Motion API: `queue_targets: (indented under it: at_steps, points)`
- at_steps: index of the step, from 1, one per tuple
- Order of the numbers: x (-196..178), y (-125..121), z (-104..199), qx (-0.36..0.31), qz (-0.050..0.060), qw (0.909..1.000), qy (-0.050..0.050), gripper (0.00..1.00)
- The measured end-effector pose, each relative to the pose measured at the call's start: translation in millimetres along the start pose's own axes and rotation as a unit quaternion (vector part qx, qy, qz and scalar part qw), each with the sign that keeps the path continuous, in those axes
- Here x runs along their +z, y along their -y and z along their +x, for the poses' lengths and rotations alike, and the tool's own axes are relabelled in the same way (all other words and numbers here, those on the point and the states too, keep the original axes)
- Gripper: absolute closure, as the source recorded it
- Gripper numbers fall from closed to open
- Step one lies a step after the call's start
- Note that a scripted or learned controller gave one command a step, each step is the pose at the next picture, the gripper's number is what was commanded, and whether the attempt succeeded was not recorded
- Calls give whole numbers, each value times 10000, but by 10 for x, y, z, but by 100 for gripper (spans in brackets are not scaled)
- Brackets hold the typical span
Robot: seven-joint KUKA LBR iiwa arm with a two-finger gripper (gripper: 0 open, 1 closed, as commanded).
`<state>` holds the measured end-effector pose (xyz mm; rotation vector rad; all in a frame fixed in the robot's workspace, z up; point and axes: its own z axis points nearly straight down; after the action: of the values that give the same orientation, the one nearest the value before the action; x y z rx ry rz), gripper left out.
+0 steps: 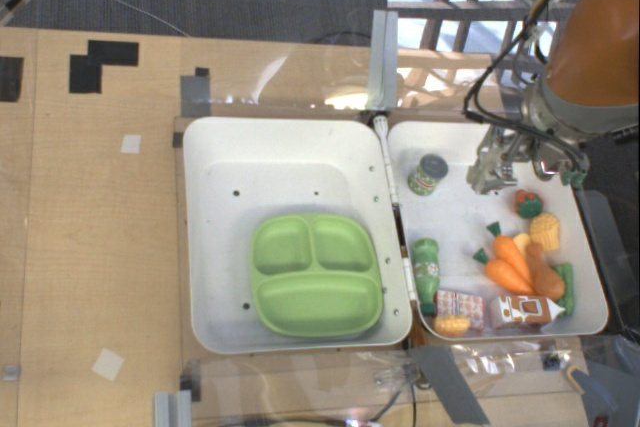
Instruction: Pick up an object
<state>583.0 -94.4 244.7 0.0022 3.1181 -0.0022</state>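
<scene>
While the claw (497, 167) hovers low over the far part of the right bin (455, 215), I cannot tell its spread. Toy food crowds the near right corner: carrots (508, 262), corn (545, 232), leaving the can (429, 174) isolated, likely easiest.

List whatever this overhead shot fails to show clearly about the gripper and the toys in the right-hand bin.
- Gripper: camera view; finger state unreadable, the metal parts blur together under the wrist.
- Small can: label too small to read.
- Carton: print too small to read.
- Orange carrots: they overlap neighbouring toys in the pile, so their full outlines are hidden.
- Right bin: its far right part is covered by the arm.
</scene>
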Motion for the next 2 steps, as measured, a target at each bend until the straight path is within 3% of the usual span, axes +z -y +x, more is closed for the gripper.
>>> queue_targets:
  at_steps: [1,2]
  points:
    - [-415,952,269,-4704,-32,8824,-57,100]
    - [-1067,818,-682,-4369,-26,8995,-26,100]
